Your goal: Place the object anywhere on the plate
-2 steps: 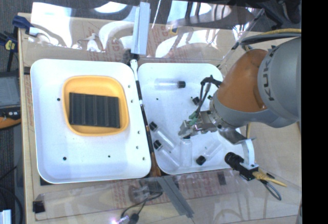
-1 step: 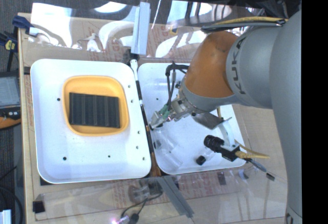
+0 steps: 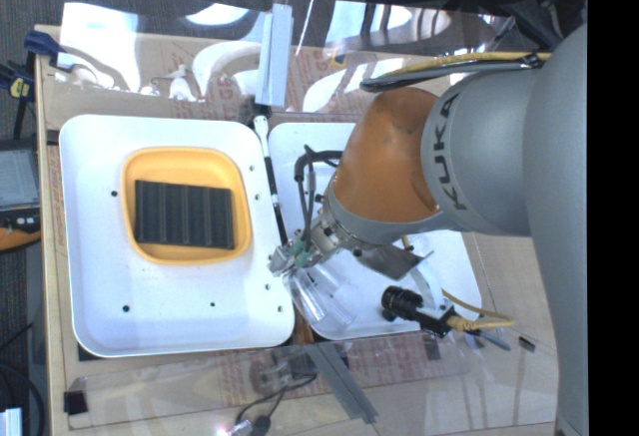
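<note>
Left bin (image 3: 90,224): white and shallow, fills the left half of the frame, small dark dots on its floor.
Plate (image 3: 185,163): yellow, rounded-square, lying flat in the upper middle of the left bin.
Task object: black ribbed rectangular block (image 3: 185,215), flat on the plate and inside its rim, ridges running top to bottom of the frame, yellow visible on all sides of it.
Right bin (image 3: 285,143): white, touching the left bin along the centre line, largely covered by the arm.
Arm (image 3: 489,155): grey, comes in from the right of the frame; orange band (image 3: 384,160) sits over the middle of the right bin.
Gripper (image 3: 300,269): low over the lower-left corner of the right bin, just beside the rim shared with the left bin, well apart from the block.
Gripper state: cannot tell, tip too cluttered and glary.
Held item: nothing visible in the gripper.
</note>
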Motion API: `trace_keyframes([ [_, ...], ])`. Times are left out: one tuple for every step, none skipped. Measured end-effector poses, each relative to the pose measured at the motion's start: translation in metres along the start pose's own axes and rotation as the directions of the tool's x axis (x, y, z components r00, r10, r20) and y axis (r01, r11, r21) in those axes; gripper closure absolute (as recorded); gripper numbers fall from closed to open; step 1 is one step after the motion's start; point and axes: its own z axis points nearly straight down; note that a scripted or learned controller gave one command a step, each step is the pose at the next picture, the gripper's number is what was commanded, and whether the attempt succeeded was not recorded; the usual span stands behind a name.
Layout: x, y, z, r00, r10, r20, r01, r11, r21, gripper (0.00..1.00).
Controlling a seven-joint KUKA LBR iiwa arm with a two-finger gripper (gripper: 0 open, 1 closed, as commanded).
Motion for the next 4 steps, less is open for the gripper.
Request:
trace_keyframes([
  [0.000,0.000,0.000,1.000,0.001,0.000,-0.001,1.000,0.000,0.00],
  [-0.001,0.000,-0.009,1.000,0.000,-0.001,0.000,1.000,0.002,1.00],
  [0.018,0.010,-0.001,0.961,-0.278,0.001,0.278,0.961,-0.001,1.00],
  [0.036,0.025,-0.001,0.919,-0.394,0.005,0.394,0.919,-0.003,1.00],
])
